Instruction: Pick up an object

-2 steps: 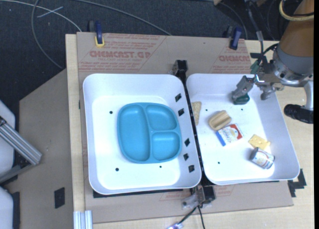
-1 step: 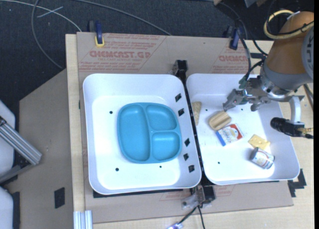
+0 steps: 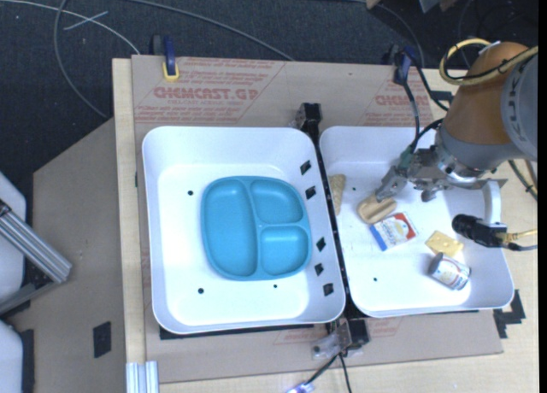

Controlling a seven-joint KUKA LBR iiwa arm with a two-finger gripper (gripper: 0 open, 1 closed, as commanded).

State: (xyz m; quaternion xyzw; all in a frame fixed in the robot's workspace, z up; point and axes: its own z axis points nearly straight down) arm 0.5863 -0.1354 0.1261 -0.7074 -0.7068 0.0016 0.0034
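One tan, bread-like piece point(image 3: 377, 209) lay in the right bin point(image 3: 363, 148), left of that bin's centre, just beside the lower-left tip of the jaws. Jaws stood spread, tips pointing down toward the bin floor, nothing held between them; whether a tip touched the tan piece could not be judged. Just below the piece lay a small red, white and blue packet point(image 3: 393, 231), touching it or very nearly. A pale cone-shaped bit point(image 3: 338, 192) sat against the bin's left wall. Further right was a yellow block point(image 3: 444, 243), and near it, toward the front edge, a small can point(image 3: 449, 272) on its side. The arm point(image 3: 483, 114), grey with an orange band, reached in from the right over the bin's far corner. The left bin point(image 3: 167, 212) held a blue divided plate point(image 3: 255, 227), three compartments, at its centre, well apart from the jaws. Both bins sat side by side on a brown sheet with red print point(image 3: 214, 92) laid over the tabletop point(image 3: 85, 212).
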